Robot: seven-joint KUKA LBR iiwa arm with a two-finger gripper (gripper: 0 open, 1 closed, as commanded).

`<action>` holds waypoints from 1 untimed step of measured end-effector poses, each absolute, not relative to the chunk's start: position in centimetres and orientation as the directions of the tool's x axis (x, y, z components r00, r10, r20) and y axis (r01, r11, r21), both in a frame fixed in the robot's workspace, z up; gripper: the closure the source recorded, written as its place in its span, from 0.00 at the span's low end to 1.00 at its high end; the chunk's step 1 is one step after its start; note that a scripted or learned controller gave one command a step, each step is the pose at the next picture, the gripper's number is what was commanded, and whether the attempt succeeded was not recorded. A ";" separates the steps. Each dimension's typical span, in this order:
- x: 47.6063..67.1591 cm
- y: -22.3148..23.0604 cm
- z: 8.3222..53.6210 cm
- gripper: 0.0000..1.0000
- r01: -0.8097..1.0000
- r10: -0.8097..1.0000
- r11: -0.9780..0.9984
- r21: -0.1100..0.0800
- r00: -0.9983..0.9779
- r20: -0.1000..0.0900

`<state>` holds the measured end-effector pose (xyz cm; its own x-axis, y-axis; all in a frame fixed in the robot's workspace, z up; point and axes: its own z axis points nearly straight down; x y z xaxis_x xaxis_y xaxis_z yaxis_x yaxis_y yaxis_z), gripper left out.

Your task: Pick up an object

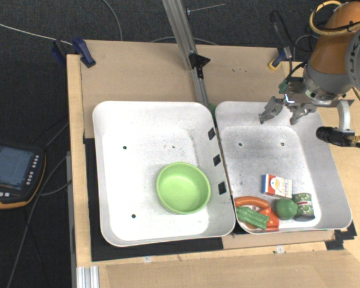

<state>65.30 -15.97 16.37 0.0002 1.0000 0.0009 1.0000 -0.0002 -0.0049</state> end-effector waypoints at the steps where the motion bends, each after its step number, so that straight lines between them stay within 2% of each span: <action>1: 64.2 -16.1 11.0 0.00 1.000 1.000 0.000 -0.004 0.000 0.001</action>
